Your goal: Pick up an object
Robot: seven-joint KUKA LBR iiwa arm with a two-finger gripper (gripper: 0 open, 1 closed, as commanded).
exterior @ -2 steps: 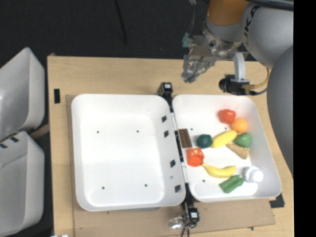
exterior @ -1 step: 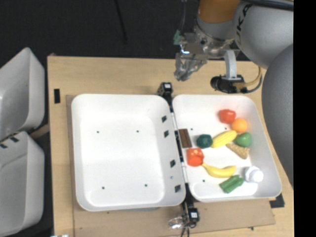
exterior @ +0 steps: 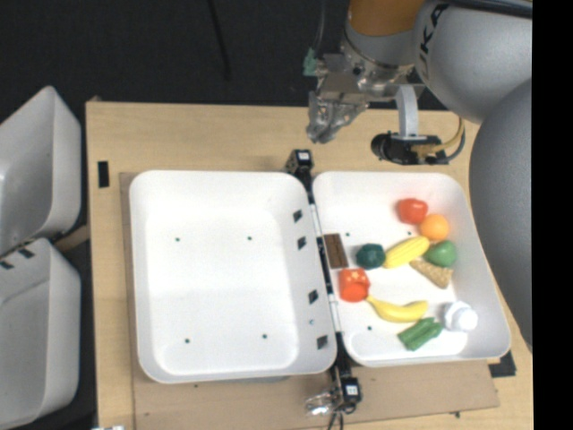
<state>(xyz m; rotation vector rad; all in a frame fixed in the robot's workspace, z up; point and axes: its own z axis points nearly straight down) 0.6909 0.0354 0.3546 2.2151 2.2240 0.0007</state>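
Toy fruits, red, orange, yellow and green, fill the right bin; gripper state unclear.

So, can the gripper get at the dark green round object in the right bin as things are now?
Probably yes. The gripper hangs above the bench beyond the bins, and the dark green round object lies uncovered, though a yellow banana touches its side.

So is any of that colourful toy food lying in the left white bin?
No, the yellow banana and other toy food all lie in the right white bin.
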